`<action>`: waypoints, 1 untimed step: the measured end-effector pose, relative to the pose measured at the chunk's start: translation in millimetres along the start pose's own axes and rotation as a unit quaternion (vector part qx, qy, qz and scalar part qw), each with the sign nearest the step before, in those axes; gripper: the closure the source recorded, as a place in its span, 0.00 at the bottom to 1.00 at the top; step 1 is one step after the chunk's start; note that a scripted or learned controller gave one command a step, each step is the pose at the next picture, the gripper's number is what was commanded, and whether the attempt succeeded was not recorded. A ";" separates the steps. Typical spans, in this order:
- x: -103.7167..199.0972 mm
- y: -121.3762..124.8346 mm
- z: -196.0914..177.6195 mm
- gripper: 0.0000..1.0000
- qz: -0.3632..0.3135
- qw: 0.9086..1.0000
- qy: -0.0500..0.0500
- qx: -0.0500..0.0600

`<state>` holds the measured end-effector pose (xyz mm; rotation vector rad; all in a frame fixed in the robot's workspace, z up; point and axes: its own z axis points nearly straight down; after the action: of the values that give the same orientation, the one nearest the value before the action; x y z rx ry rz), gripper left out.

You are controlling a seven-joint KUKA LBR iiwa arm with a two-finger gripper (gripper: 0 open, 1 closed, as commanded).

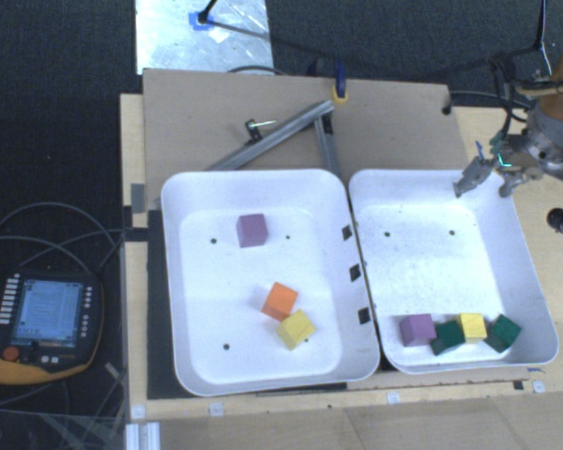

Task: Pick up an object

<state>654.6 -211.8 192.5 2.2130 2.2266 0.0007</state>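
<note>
Gripper: fingers spread, holding nothing | hangs above right bin far corner | blocks well apart, likely pre-approach.

You had the gripper spread open over the right bin's far corner, holding nothing, while a purple cube, two green cubes and a yellow one lay along its near wall, and the left bin held purple, orange and yellow cubes.
</note>
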 end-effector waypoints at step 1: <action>-0.3 -0.1 -0.1 0.00 0.000 1.000 0.000 0.000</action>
<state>654.6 -212.1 192.6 2.2135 2.2257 -0.0003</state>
